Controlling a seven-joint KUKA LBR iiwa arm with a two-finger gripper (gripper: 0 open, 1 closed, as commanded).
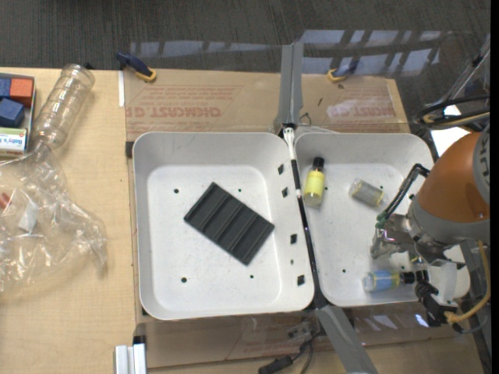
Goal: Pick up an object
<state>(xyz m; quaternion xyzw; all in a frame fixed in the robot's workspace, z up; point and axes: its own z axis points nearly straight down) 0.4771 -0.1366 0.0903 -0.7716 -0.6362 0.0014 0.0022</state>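
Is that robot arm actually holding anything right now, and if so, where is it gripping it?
It cannot be told. The gripper hangs in the right bin just above a small blue bottle, but the view shows nothing between its fingers.

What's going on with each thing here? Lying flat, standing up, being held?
Black ridged panel: lying flat, askew, in the left bin.
Yellow bottle: on its side, right bin.
Small clear jar: on its side.
Blue-tinted bottle: lying beneath the gripper.
Plastic bottle: lying on the bench.
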